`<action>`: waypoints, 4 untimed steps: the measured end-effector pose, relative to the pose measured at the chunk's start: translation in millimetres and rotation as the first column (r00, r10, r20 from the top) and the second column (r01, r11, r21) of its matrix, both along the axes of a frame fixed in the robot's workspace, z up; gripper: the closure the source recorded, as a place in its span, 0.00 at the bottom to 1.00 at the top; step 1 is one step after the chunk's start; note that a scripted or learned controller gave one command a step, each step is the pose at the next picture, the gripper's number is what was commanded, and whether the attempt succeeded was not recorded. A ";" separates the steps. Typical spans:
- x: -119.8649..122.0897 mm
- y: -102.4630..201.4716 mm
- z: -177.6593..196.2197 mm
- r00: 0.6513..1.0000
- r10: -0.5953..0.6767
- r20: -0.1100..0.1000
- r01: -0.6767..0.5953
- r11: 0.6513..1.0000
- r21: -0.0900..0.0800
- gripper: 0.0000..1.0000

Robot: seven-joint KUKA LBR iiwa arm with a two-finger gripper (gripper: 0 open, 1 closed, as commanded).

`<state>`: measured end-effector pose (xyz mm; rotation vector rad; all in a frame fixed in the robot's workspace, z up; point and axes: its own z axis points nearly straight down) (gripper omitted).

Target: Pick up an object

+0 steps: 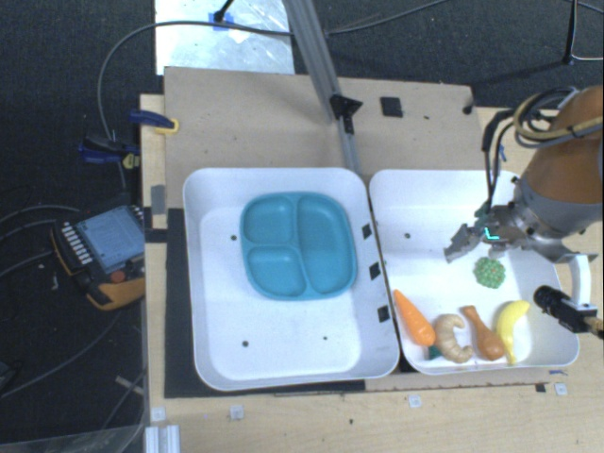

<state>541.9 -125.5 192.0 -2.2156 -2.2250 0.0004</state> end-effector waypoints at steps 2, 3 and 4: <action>2.5 -1.6 -60.8 1.000 -0.003 0.000 0.003 1.000 -0.001 0.00; 4.5 -1.8 -106.8 1.000 -0.004 0.006 0.004 1.000 -0.001 0.00; 7.2 -2.1 -92.4 1.000 -0.003 0.014 0.003 1.000 -0.003 1.00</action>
